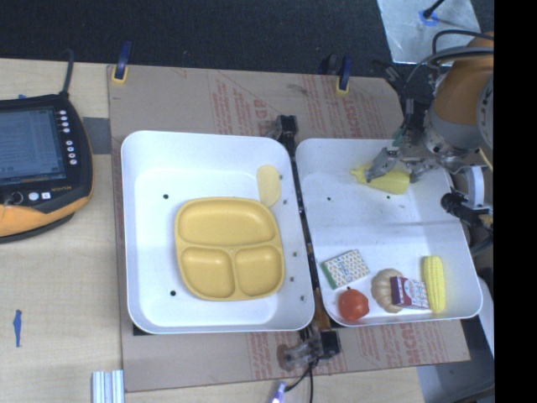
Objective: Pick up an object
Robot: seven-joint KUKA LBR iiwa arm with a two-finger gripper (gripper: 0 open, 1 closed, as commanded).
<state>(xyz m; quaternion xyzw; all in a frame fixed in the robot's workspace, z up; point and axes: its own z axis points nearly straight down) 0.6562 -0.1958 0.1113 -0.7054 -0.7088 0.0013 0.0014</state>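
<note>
My gripper is low over the back of the right bin, directly on top of a yellow object that pokes out beneath it on the left and front. The arm, with its orange band, comes in from the right edge. Along the bin's front lie a green-and-white patterned box, a red tomato, a tan round item, a small red-and-white packet and a yellow corn cob.
The left bin holds a yellow divided plate and a pale yellow piece near its right wall. A control pendant with a screen sits on the bench at far left. Clamps hold the cardboard at the back.
</note>
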